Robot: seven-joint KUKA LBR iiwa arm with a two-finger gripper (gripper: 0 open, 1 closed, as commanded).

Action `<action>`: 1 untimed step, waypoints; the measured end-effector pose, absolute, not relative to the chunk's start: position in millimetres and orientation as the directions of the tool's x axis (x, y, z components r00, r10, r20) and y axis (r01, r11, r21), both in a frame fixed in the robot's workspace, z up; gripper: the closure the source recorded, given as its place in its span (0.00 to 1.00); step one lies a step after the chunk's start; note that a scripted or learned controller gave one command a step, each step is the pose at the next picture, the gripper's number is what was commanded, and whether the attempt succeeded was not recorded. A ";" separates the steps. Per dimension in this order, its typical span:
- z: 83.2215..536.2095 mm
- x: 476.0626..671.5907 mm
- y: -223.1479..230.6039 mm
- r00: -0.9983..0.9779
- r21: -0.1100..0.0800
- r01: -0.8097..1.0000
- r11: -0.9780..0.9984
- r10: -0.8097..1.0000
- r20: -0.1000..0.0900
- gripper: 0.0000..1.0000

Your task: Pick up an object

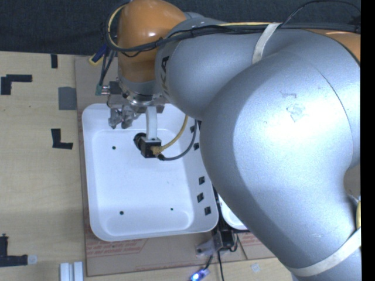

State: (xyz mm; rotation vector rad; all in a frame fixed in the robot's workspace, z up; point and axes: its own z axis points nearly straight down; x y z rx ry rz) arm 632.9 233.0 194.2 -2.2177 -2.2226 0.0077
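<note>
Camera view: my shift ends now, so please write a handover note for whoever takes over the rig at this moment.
Gripper: at the far end of the left bin, close to its back wall. Whether it is open or shut cannot be told.
Things: the left bin's floor shows small dark dots. The arm covers most of the right bin, so what it contains cannot be told.
Done: no pick confirmed.
Left: pick up an object and lift it.
</note>
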 end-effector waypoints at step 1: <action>161.0 658.8 232.4 -0.002 -0.003 1.000 0.002 1.000 -0.003 1.00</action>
